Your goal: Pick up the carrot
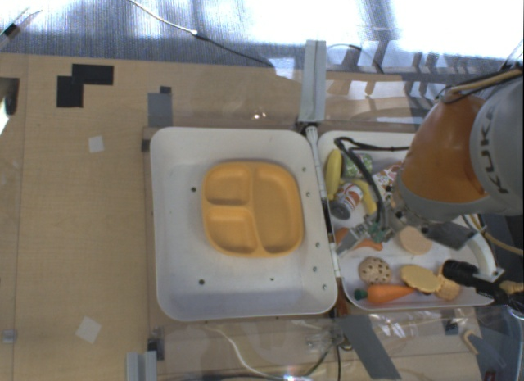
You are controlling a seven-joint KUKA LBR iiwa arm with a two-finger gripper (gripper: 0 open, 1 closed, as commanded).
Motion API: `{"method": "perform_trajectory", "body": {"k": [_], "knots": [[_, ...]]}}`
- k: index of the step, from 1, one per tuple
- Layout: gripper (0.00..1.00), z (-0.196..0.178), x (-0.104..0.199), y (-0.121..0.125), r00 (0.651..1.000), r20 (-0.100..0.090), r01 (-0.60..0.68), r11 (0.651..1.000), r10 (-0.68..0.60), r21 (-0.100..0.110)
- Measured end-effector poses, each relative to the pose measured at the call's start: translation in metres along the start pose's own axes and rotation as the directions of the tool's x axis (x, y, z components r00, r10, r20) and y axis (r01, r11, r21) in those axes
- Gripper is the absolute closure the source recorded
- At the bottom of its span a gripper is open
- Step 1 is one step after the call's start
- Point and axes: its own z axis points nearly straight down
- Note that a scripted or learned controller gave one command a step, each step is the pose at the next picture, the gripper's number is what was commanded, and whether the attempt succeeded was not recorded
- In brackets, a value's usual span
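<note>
The carrot [391,293], orange with a small green end, lies along the near wall of the right bin [426,306]. It rests flat beside a speckled cookie [374,269] and tan bread slices [422,278]. My gripper [363,237] hangs low over the left middle of that bin, a short way beyond the carrot and apart from it. A small orange piece [365,246] shows just below the gripper. The arm's orange band [442,158] hides the far right part of the bin.
A yellow banana [332,171], a small can [347,200] and a round pale slice [415,240] share the right bin. The left bin [176,232] holds a yellow divided plate [251,208]. A metal divider [310,84] stands between the bins, and black cables loop over the right bin.
</note>
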Motion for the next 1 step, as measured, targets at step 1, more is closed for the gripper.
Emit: {"method": "perform_trajectory", "body": {"k": [1], "knots": [[0.0,-0.0002,0.0127,0.0087,0.994,0.0,-0.107,0.994,0.107,-0.001]]}}
